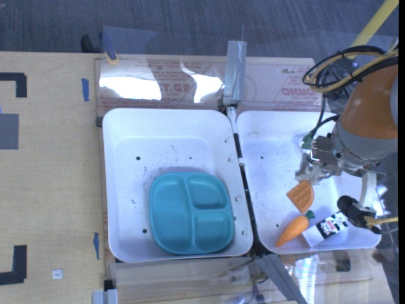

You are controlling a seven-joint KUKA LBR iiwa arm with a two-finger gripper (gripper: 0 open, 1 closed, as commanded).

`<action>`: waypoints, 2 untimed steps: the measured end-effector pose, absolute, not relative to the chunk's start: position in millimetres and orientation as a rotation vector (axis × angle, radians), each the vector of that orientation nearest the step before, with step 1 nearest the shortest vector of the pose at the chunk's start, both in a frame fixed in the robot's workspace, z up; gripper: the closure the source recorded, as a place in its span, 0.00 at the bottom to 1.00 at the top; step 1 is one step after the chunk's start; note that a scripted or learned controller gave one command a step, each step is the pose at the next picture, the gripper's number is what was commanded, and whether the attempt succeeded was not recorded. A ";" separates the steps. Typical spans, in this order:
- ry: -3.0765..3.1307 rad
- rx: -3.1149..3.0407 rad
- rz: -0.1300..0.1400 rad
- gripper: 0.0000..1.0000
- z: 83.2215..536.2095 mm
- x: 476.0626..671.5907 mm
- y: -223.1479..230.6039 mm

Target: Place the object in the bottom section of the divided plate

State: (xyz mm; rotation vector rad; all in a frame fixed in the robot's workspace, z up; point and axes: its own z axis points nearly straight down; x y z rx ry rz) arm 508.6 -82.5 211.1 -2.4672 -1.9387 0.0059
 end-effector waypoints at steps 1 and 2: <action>-1.943 -2.461 0.011 1.00 218.3 509.7 -82.0; -2.005 -2.419 0.004 1.00 254.4 488.0 -127.7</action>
